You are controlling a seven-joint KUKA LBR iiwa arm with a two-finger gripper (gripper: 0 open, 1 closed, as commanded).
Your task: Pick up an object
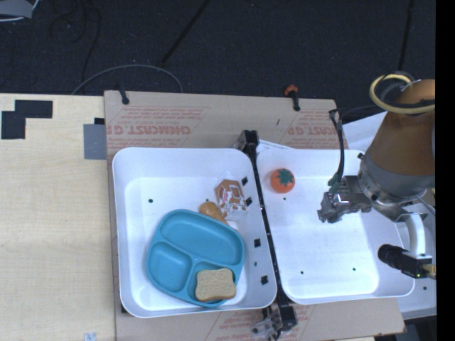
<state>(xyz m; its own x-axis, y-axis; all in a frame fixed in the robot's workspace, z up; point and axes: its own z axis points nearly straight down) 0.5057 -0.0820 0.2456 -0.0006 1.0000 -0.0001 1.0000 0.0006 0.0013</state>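
The pincer (333,208) hangs over the right bin (320,286), toward its right side, at the end of the grey arm (398,148) with its orange band, which comes in from the right. It is a small dark metal cluster seen from above, and whether it is released or clenched cannot be told. Nothing is seen gripped in it.

The nearest thing to pick is a small orange ball (282,180) with a green top, round and smooth, like a toy fruit. It lies in the far left part of the right bin, left of the pincer and a little farther back, apart from it, near the dark divider (261,226) between the two bins.

The left bin (131,261) holds a blue plastic tray (185,251) with rounded corners and moulded compartments, set at a slant. A tan slice of bread (215,284), with a rough crumb look, sits in its near right compartment. Just beyond the tray's far edge lie a small amber rounded piece (211,209) and, touching it on the right, a crinkly clear packet (230,194) with brown and white print.

Both bins are shallow, white and glossy, with rounded corners. They rest on a sheet of brown cardboard (199,123) with red print, on a pale wood desk (50,226).
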